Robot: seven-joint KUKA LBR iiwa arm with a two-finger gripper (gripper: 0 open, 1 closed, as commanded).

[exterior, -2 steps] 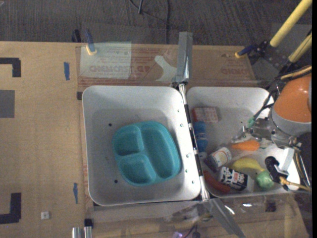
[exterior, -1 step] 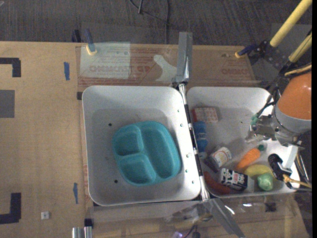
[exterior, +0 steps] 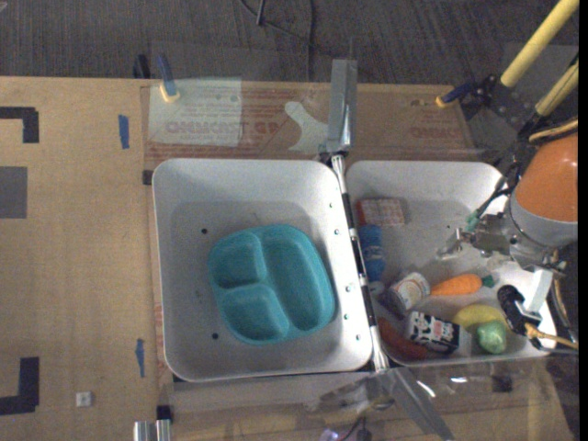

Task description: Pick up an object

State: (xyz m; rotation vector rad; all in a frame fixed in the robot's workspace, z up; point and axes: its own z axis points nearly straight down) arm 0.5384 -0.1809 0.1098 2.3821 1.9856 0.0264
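Grey arm [exterior: 549, 211] comes in from the right edge, orange band on top facing the camera, wrist pointing left and down. Tool [exterior: 457, 243] sits at the end of the wrist, small metal parts sticking out leftward, low over the right bin's inner area. Finger state unreadable at this angle, too small and cluttered. Nothing visibly between them.
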